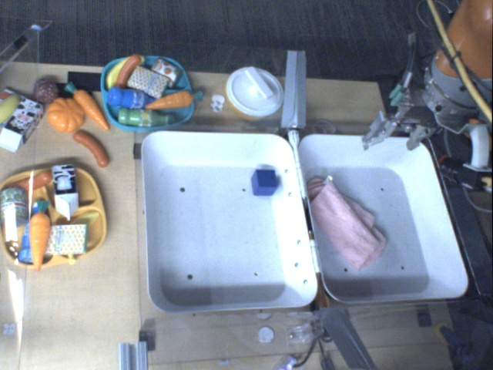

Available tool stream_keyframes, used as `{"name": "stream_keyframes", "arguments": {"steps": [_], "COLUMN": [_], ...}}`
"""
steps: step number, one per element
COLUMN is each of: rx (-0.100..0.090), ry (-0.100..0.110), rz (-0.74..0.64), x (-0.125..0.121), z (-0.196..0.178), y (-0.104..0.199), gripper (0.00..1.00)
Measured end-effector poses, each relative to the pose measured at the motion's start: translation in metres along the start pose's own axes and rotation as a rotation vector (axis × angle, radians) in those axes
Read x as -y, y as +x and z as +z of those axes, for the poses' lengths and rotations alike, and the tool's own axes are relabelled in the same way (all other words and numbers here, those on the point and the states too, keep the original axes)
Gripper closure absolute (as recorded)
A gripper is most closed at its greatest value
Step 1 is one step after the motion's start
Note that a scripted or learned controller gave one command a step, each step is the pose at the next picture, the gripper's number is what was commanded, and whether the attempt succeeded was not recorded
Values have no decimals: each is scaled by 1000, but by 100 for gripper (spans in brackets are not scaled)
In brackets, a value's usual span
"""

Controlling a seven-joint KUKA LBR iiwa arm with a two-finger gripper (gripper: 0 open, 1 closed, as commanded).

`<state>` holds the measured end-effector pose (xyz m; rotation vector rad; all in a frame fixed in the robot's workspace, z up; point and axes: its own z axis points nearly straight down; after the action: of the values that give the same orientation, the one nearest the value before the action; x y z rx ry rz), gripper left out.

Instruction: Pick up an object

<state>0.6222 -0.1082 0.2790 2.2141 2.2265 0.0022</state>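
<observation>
A small blue cube (265, 181) lies in the left white bin (177, 284), near its upper right corner. A crumpled pink cloth (344, 224) rests in the right white bin (431, 276), against its left wall. My gripper (397, 130) hangs over the far rim of the right bin, up and to the right of the cloth, well apart from both objects. Its two fingers are spread open with nothing between them. The orange band of the arm (470, 18) shows at the top right.
A metal divider post (293, 91) stands behind the seam between the bins. A white lidded bowl (254, 92) and a blue bowl of toy food (146, 91) sit behind the left bin. A yellow plate of toys (92, 230) and loose toy vegetables lie at far left.
</observation>
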Motion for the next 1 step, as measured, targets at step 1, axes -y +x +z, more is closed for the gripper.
{"name": "stream_keyframes", "arguments": {"steps": [1], "rx": [-1], "ry": [2], "rz": [-145], "x": [54], "z": [125], "y": [4], "gripper": [0]}}
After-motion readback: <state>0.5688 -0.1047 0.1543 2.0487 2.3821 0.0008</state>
